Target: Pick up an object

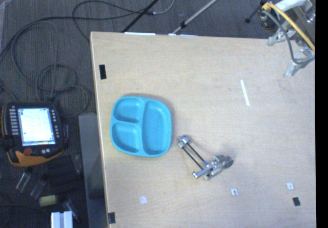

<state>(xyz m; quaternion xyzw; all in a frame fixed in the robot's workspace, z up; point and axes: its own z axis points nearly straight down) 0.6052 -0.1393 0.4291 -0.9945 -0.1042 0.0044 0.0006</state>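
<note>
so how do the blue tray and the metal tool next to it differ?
The tray is bright blue, broad and rounded, split into three compartments; the tool is grey metal, thin and long. The tray covers far more of the table than the tool. The tray sits roughly square to the table edge; the tool lies at a slant, just right of it. Both lie flat on the table, apart from each other.

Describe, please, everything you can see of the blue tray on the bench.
The blue tray is a light blue, rounded-square dish that looks like plastic, with a raised rim and three compartments: two smaller ones stacked on the view's left and one long one on the right. It lies flat and right side up on the tan bench top, left of centre. Nothing lies in its compartments. A metal tool lies just off its lower right corner, close but seemingly apart from it.
</note>
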